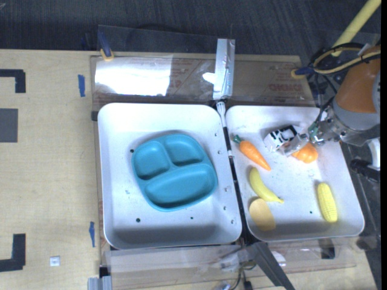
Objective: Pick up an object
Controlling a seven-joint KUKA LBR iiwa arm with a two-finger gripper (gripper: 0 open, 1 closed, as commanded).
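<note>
My gripper (pixel 285 139), a black and white head at the end of the grey arm, reaches in from the right and hangs low over the back of the right bin (pixel 354 222). A small orange fruit (pixel 306 154) lies right beside it, touching or nearly touching its lower right side. Left of the gripper an orange carrot (pixel 254 154) lies at a slant. A yellow banana (pixel 263 186) and a tan round piece (pixel 262 214) sit toward the bin's front left. A yellow corn cob (pixel 327 201) rests at the front right.
The left bin (pixel 115 222) holds a blue divided plate (pixel 174 170). A ridge (pixel 230 162) separates the two bins. A clear plastic panel (pixel 157 74) and a metal bracket (pixel 224 68) stand behind them. Cables and the arm's orange band (pixel 361 89) crowd the back right.
</note>
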